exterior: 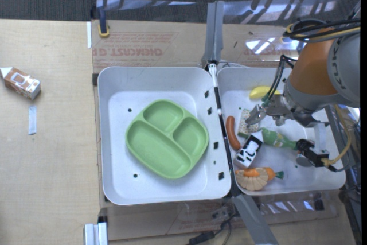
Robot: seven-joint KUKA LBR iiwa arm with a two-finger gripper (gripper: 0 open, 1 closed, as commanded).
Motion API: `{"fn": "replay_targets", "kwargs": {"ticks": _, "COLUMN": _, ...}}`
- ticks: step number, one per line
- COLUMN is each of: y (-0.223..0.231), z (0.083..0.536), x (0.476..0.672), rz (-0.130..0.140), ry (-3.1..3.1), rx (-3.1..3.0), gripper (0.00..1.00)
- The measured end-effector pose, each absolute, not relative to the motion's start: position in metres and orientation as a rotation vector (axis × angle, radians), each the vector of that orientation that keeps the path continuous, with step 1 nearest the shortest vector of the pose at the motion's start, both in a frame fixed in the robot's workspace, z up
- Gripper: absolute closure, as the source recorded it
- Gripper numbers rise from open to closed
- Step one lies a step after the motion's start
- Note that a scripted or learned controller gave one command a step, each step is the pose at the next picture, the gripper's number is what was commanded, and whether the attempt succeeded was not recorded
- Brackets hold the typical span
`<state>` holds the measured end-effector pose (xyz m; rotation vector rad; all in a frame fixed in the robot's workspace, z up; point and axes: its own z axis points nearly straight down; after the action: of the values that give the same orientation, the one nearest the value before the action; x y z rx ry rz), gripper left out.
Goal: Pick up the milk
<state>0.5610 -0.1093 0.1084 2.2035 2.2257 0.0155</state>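
Milk carton [249, 150] with black-and-white cow print in right bin [330, 181], hand [257, 116] above, finger state unclear, label unreadable

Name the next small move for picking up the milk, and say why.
Probably shift the gripper toward the camera and lower it: the small black-and-white milk carton lies free on the right white bin's floor beside the red sausage, nearer the camera than the gripper.

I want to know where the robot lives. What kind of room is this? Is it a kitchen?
Probably not a kitchen, more likely a robot lab. A grey and orange arm reaches over two white bins on a workbench. The food, like the hot dog, looks like toys, beside a green divided plate. Grey carpet lies behind the bench.
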Motion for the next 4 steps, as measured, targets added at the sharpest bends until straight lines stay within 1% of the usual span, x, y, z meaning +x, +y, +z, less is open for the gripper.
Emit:
{"fn": "replay_targets", "kwargs": {"ticks": 1, "y": -0.096, "z": 0.091, "x": 0.496, "rz": -0.003, "ry": 2.325, "rx": 2.116, "gripper": 0.00}}
{"fn": "replay_targets", "kwargs": {"ticks": 2, "y": -0.097, "z": 0.100, "x": 0.497, "rz": -0.002, "ry": 2.320, "rx": 2.121, "gripper": 1.00}}
{"fn": "replay_targets", "kwargs": {"ticks": 3, "y": -0.097, "z": 0.100, "x": 0.497, "rz": -0.002, "ry": 2.321, "rx": 2.120, "gripper": 0.00}}
{"fn": "replay_targets", "kwargs": {"ticks": 4, "y": -0.100, "z": 0.091, "x": 0.477, "rz": -0.002, "ry": 2.345, "rx": 2.094, "gripper": 0.00}}
